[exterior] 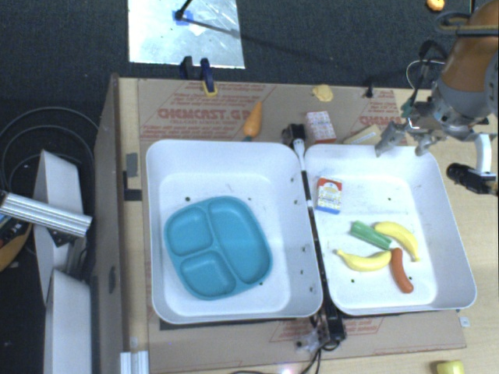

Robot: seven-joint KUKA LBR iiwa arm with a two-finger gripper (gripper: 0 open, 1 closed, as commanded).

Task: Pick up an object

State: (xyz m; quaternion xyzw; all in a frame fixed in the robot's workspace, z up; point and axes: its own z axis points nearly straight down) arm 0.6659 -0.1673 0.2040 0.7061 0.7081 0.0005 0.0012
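Gripper [405,140] spread, empty, above right bin [444,209] far rim. Risk: clustered bananas [399,236], sausage [401,271] — likely slipping, double-grabbing.

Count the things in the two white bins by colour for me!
Blue: 1, the plate
Yellow: 2, banana and banana
Green: 1, the stick
Orange-red: 1, the sausage
Red and white: 1, the box
Total: 6

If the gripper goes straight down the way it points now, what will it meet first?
Most likely the bare white floor of the right bin near its far rim. The two-finger gripper hangs open there, well apart from the toys; depth is unclear.
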